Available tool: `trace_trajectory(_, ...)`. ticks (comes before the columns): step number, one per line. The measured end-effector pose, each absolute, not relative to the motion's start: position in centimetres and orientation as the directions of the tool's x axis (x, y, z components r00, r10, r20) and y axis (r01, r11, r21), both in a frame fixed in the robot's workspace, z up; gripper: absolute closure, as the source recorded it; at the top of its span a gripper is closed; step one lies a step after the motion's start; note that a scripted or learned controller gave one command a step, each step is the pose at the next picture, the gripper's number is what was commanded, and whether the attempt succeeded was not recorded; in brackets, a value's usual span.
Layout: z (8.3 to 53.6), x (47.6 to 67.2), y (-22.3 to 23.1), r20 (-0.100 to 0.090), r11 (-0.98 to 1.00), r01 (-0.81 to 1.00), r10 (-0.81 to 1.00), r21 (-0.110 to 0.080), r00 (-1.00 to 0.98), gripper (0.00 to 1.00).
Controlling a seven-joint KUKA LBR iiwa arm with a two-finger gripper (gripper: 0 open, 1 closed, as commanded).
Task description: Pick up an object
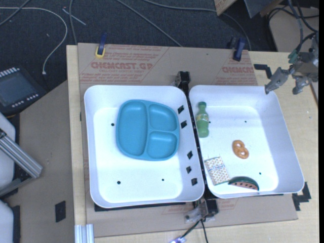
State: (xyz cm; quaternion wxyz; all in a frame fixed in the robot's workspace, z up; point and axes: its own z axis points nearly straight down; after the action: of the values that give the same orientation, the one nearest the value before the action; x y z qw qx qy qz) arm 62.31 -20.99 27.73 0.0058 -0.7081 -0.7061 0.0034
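Note:
The right bin (283, 135) holds a small green bottle (202, 119) lying by its left wall, an orange pretzel (240, 149) near the middle, a checkered packet (217, 170) and a watermelon slice (244, 183) at the front. My gripper (282, 89) hovers at the bin's back right corner, beyond the rim, well away from all of these. It is open, its two fingers spread wide with nothing between them.
A blue divided plate (148, 129) lies in the left bin (101, 176). Clips (102, 49) hold the cardboard sheet at the back. Cables trail over the dark floor behind the bench, and a black divider runs between the bins.

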Motion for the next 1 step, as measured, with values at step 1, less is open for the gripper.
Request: trace_trajectory(1,28.55,62.52,-20.90,0.000,0.001,1.000,1.000,0.000,-0.001,0.00)
